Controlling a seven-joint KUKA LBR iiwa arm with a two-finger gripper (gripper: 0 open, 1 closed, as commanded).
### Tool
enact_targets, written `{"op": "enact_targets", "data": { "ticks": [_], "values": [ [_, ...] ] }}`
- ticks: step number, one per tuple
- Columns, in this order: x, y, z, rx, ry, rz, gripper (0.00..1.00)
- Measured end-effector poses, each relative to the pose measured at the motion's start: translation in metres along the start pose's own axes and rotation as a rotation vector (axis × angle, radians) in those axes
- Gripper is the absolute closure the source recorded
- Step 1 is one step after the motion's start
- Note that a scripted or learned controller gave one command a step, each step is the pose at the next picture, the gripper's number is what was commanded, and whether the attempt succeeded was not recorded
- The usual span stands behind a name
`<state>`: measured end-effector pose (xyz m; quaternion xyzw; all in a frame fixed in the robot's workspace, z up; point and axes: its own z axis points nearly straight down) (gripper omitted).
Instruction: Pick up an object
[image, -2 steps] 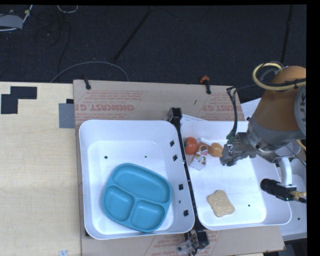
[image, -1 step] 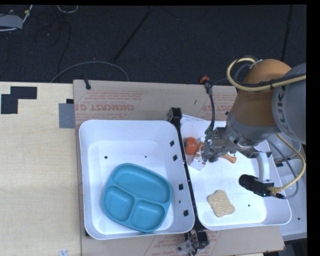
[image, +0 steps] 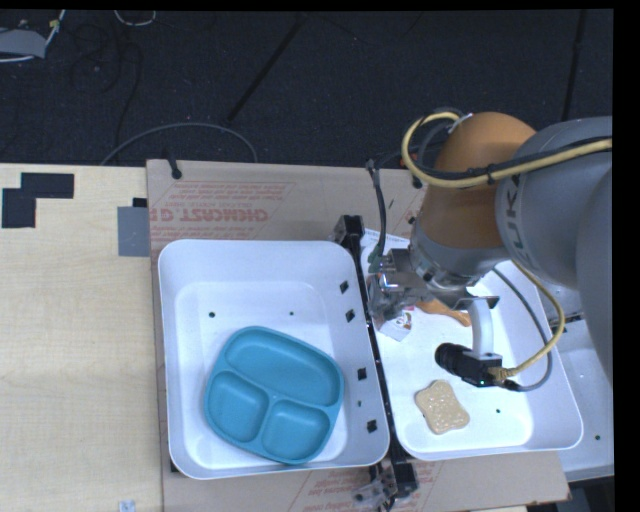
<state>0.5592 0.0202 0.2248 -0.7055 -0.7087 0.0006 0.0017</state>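
Note:
My gripper (image: 386, 296) hangs low over the far left part of the right bin (image: 560, 420), close to the wall between the two bins. A small white and red thing (image: 401, 326) lies right under it; whether they touch is hidden. Part of an orange object (image: 452, 314) pokes out from behind the wrist. In the near half of the same bin lies a tan, speckled slice of bread (image: 441, 407), apart from the gripper. A blue divided plate (image: 274, 392) rests in the left bin (image: 190, 290).
The grey arm with its orange band (image: 480, 190) covers the far right of the right bin. A black divider rail (image: 362, 330) runs between the bins. Cardboard lies under both bins, and pale bench top extends to the left.

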Motion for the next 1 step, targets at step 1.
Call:
{"op": "enact_targets", "data": {
  "ticks": [1],
  "values": [
    [0.0501,0.0055,-0.0093,-0.001,0.0,0.0,1.0]
  ]
}}
